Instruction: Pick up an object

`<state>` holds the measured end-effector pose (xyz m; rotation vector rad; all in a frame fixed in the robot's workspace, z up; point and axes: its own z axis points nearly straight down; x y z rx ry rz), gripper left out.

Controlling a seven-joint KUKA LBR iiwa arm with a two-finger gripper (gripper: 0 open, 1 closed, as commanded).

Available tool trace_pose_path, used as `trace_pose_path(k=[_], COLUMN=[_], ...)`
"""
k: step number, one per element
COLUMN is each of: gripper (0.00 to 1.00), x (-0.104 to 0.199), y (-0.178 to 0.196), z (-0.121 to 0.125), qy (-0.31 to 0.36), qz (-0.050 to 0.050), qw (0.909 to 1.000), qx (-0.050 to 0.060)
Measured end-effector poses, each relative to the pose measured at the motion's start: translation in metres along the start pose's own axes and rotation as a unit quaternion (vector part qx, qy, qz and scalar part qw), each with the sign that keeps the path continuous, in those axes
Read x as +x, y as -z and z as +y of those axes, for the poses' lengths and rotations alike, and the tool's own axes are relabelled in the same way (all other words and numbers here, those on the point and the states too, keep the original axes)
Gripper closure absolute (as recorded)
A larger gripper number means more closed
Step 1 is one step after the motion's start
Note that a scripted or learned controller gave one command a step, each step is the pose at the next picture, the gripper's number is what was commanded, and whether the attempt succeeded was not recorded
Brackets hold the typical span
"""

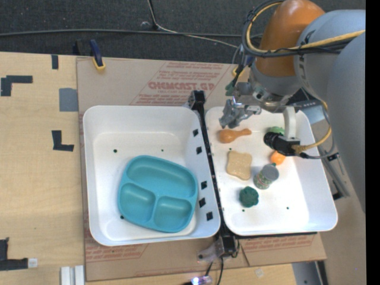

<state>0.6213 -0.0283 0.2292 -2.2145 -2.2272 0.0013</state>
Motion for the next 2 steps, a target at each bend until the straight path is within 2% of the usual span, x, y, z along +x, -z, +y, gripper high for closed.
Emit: trace_pose_path(k=[1,2], gripper=[1.0,1.0], x=[0.052,0.116], y=[-0.013,-0.008], z=[0.009,0.018], qy=[0.0,0.001], qz=[0.0,0.001], qw=[1.0,1.0], qx=[0.0,0.0])
